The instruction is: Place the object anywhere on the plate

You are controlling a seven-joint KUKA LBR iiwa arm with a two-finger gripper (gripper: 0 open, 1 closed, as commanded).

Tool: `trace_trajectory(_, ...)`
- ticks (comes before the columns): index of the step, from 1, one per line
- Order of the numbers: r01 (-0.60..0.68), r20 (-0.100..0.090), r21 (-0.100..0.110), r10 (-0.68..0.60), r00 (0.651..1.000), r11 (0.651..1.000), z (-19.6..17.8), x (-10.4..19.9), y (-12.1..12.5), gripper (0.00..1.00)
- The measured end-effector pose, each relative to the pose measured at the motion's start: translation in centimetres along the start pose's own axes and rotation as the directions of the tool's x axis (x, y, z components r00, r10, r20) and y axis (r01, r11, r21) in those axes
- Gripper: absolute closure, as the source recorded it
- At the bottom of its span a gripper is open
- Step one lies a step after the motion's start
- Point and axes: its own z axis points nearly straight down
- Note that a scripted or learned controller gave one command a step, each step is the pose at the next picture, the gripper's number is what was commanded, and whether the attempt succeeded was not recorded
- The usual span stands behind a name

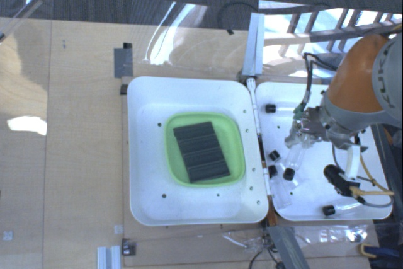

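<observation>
A dark grey ridged block [201, 151] lies flat on the green square plate [235, 132], which sits in the middle of the left white bin [143, 154]. My gripper [294, 149] hangs low over the right bin [315, 111], near its left wall, well to the right of the plate. Nothing shows in its grasp. The grey arm with its orange band [356, 82] comes in from the right above it.
Several small black pieces [274, 155] lie scattered on the right bin's floor, one [270, 108] near the back and one [329, 210] at the front. A black plug with yellow cable [340, 182] hangs by the arm. A metal divider [258, 135] separates the bins.
</observation>
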Motion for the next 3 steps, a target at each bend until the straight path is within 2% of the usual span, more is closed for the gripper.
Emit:
trace_trajectory(1, -0.001, 0.0, 0.0, 0.001, 1.0, 1.0, 0.0, 0.0, 0.0, 0.0)
trace_trajectory(2, 0.009, 0.001, -0.002, -0.009, 1.0, 1.0, -0.4, -5.7, 0.0, 0.0)
trace_trajectory(3, 0.099, 0.003, -0.005, -0.099, 0.995, 0.995, -2.5, -10.7, 4.8, 0.0)
